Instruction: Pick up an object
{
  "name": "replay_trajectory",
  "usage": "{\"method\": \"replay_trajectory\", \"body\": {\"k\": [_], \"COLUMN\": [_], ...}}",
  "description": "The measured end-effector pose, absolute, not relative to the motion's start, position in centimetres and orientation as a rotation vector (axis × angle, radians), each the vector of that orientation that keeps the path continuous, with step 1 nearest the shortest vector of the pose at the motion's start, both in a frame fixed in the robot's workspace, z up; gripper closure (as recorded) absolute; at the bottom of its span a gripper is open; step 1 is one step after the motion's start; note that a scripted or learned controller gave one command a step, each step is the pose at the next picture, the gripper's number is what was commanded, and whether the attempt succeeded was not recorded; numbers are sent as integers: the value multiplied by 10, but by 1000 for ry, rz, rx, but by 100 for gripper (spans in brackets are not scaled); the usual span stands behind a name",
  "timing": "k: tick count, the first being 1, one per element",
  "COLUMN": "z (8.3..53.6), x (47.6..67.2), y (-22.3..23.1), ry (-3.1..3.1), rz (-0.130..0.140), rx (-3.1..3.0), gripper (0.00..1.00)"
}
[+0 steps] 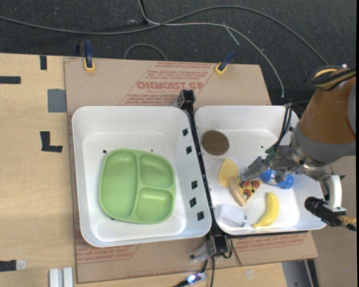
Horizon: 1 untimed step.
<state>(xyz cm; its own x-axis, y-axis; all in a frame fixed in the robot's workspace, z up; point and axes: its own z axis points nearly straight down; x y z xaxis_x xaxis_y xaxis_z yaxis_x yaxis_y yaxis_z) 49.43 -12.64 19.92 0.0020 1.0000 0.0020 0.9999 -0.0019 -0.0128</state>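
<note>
The right bin [245, 115] holds a brown round cookie [215, 142], a yellow wedge [228, 172], a pizza-slice toy [245, 191], a blue object [279, 179], a banana [268, 210] and a pale flat piece [230, 213]. My gripper [262, 171] is low in this bin, its dark fingers over the pizza slice and right beside the blue object. The arm's orange band [326, 121] rises above it at the right edge. The blue object is partly hidden by the gripper.
The left bin [90, 124] carries a green divided plate [137, 186]. A black divider [194, 160] runs between the bins. Cardboard lies under both, with blue clamps [88, 52] at its far edge and cables behind.
</note>
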Motion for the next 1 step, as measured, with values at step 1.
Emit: {"method": "replay_trajectory", "body": {"k": [1], "z": [204], "x": [497], "y": [-126], "ry": [-2221], "rz": [2], "rx": [-2219], "gripper": [0]}}
